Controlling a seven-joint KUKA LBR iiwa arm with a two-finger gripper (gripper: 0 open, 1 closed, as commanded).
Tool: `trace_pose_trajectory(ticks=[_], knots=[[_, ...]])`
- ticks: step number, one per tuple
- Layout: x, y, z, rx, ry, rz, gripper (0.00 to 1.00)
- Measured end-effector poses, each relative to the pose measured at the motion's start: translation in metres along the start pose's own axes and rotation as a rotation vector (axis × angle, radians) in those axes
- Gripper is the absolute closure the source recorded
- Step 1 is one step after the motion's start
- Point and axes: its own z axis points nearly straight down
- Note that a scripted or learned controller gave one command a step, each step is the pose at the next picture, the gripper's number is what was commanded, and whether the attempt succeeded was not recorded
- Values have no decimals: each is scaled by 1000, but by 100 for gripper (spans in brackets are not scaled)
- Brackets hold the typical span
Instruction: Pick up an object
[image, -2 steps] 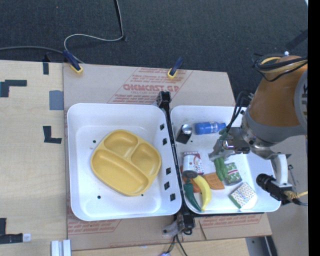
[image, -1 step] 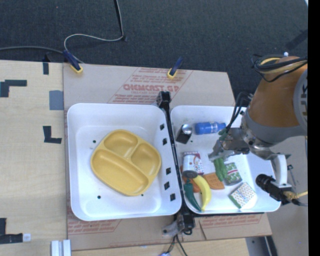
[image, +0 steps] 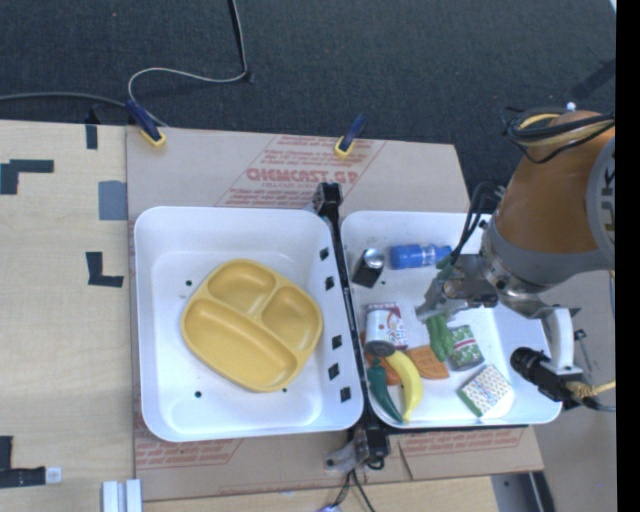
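The right bin (image: 520, 415) holds several objects: a blue bottle (image: 417, 256) lying at the back, a small dark can (image: 369, 265), a red-and-white can (image: 383, 326), a banana (image: 407, 380), a green pepper (image: 381, 389), an orange piece (image: 429, 362), a green packet (image: 455, 343) and a patterned box (image: 486, 390). My gripper (image: 447, 300) hangs low over the middle of this bin, just above the green packet. The wrist hides its fingers.
The left bin (image: 160, 330) holds a yellow divided plate (image: 252, 323). Black clips (image: 327, 197) join the bins along the centre divider. Both bins rest on cardboard (image: 290, 170) with yellow-blue clamps at the back. The arm's bulk covers the right bin's right side.
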Motion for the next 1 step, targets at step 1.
trace_pose_trajectory(ticks=[1], knots=[[18,0,3,1,0,1,100]])
